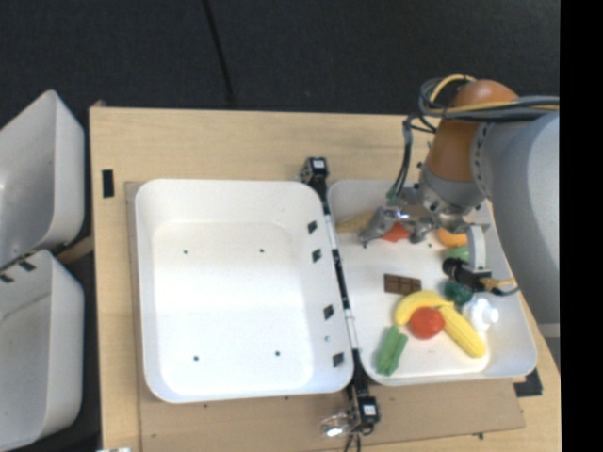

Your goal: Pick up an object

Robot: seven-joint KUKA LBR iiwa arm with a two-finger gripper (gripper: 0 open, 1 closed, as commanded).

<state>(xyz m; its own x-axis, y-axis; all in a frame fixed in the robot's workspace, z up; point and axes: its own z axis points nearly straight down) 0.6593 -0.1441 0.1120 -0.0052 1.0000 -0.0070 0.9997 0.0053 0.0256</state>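
A dark floor (283, 36) lies behind a pale wooden surface (113, 299), and two white moulded plastic shapes (33, 177) stand off its edge, well to the left of the claw. The grey arm (528, 186), with its orange band (457, 149), reaches in from the right and ends in the claw (398, 224), set low over the far part of the right-hand shallow white bin (363, 271). The left-hand shallow white bin (226, 290) lies beside it, well apart from the claw across the shared rims, and no objects show in it.

Every loose thing sits in the right-hand bin. A small red-orange piece (397, 235) lies right at the claw, partly hidden by it. I cannot tell whether the claw is apart, together, or clamped on that piece. Nearer the camera than the claw come a yellow plastic corn cob (466, 334), a yellow plastic banana (419, 302), a red round toy tomato (427, 323) touching both, a green toy vegetable (391, 349) and a flat brown rectangular block (402, 283). A small orange piece (454, 238) lies just to the claw's right.

In my judgement the pick is at the reach-and-grasp stage. Nothing is visibly lifted clear of the bin. A secure grip and the lift are yet to be shown.
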